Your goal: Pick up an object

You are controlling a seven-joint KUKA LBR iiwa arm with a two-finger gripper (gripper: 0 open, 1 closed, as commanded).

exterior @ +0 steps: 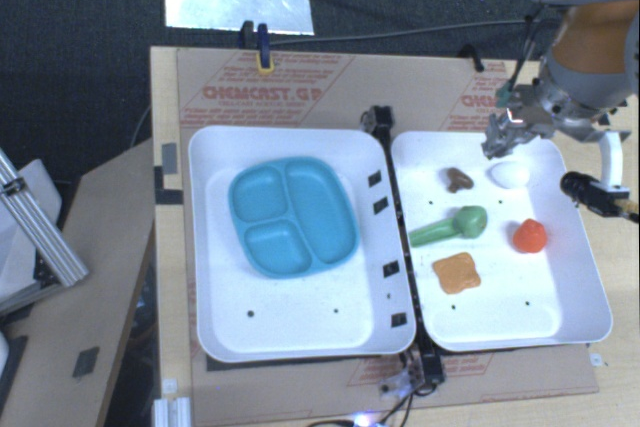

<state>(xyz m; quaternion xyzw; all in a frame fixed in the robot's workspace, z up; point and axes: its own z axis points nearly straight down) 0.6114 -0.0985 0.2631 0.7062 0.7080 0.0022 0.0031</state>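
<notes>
The right bin [560, 315] holds a brown lump [458, 179], a white egg-like piece [510, 175], a green club-shaped toy [450, 227], an orange-red ball [530, 236] and an orange toast-like slab [456, 272]. My gripper [498, 141] hangs at the bin's far edge, just above and left of the white piece, right of the brown lump. Nothing shows between its tips.
The left bin [215, 315] holds a blue divided tray [293, 216]. Black clips [385, 205] line the seam between the bins. A black fitting [590, 191] sits at the right bin's right rim. A cable [400, 33] runs behind the bins.
</notes>
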